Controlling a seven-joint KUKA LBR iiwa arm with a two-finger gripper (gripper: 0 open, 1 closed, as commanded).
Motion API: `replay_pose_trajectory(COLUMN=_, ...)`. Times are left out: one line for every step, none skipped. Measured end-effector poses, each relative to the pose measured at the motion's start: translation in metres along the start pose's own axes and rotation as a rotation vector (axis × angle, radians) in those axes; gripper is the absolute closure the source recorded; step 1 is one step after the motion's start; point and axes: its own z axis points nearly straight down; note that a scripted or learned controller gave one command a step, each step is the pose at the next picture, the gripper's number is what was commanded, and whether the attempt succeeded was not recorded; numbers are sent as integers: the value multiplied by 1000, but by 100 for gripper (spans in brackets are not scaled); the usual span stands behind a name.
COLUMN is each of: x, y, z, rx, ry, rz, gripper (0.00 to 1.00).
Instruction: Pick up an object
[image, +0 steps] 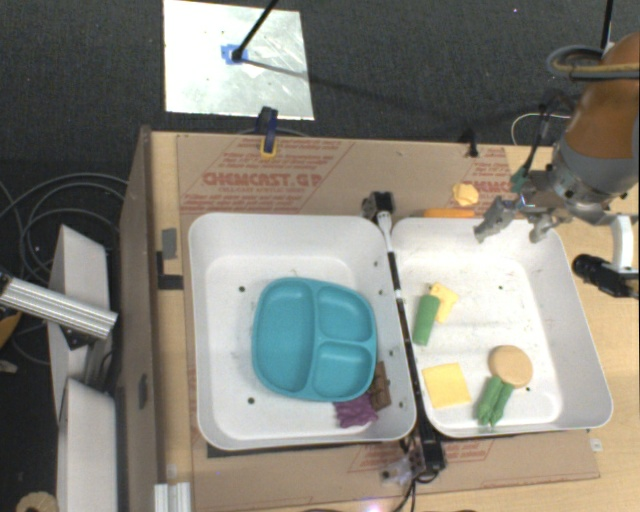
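The gripper (515, 217) hangs over the far edge of the right bin (560, 300), and its two fingers (488, 225) are spread, with nothing between them. This right bin is the landmark for everything that follows. Inside it, near its left wall, a green stick (425, 320) lies with a small yellow piece (444, 298) touching its top end. Near its front wall there is a yellow block (446, 384), and just beside that, toward the right, a tan round piece (511, 364) lies against a second green piece (493, 400). Any of these can be the object to pick up, and all are well apart from the gripper. I judge that the step in hand is the approach. To do it well, the arm should choose a thing that lies alone, and the yellow block seems the best, because it has free space on its sides. The fingers should come straight down around it, stay wide until they are low, and only then close. The green stick is more risky, since the yellow piece touches it. To the left of the right bin, a second bin (225, 260) carries a blue tray (310, 335) with a purple thing (352, 411) at its front. Behind both bins, the cardboard (300, 165) on the table shows red print that reads about as "CHEMCAST GP"; the smaller lines are too blurred to read.
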Motion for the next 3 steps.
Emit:
replay_pose_trajectory(x=30, y=-9, z=89, rx=7, ry=3, rz=-4, gripper=0)
replay_pose_trajectory(x=47, y=-22, z=151, rx=5, ry=2, rz=-3, gripper=0)
replay_pose_trajectory(x=46, y=-20, z=137, rx=-2, ry=0, rz=-2, gripper=100)
